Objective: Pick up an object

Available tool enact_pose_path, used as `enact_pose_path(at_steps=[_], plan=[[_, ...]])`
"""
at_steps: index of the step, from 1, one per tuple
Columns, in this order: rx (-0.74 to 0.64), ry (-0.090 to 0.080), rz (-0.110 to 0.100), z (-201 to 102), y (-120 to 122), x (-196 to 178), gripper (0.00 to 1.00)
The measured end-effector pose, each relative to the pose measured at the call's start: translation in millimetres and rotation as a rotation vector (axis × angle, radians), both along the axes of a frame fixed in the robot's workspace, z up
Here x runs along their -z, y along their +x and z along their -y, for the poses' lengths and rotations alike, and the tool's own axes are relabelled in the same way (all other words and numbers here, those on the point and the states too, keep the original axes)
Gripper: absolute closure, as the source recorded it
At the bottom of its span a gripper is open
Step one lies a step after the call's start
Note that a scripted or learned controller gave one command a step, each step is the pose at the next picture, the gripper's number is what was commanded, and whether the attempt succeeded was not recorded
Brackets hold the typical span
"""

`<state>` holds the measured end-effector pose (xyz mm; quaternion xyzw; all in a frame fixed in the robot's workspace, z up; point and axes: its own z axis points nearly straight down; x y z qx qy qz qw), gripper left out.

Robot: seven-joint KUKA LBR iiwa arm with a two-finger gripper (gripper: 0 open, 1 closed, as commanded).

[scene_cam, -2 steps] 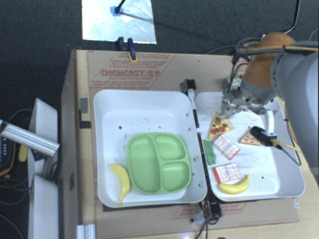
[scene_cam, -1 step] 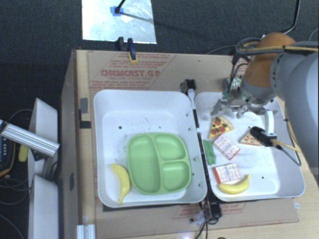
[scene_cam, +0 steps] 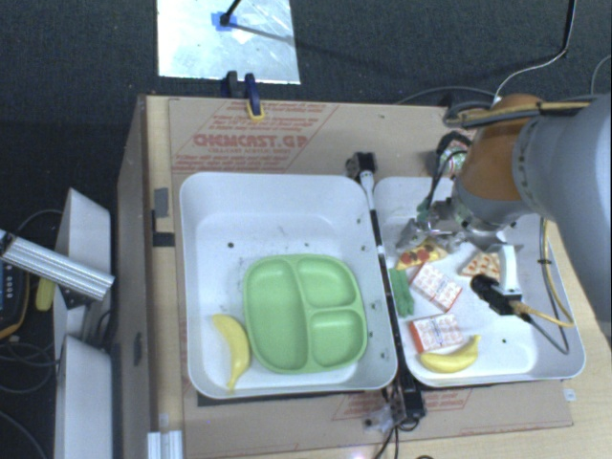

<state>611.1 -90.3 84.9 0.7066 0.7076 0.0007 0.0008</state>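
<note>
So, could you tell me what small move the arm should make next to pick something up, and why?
Probably a short descent: the gripper hangs over the right bin, just above the small red and yellow item at the heap's upper edge, and nothing is visibly between its fingers.

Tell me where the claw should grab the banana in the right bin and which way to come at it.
Grip the banana across its thick middle, coming straight down from above. It lies flat along the right bin's near wall, curved ends turned up, so fingers would probably close best across its narrow width. A small red-and-white packet sits close on its far side, leaving little room there.
</note>
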Motion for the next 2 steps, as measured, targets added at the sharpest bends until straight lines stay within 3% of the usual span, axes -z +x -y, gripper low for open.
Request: enact_pose_path(at_steps=[1, 2], plan=[[0.0, 0.0, 0.0, 1.4, -15.3, 0.1, 0.0], [-0.001, 0.0, 0.004, 1.4, -13.8, -11.4, 1.0]])
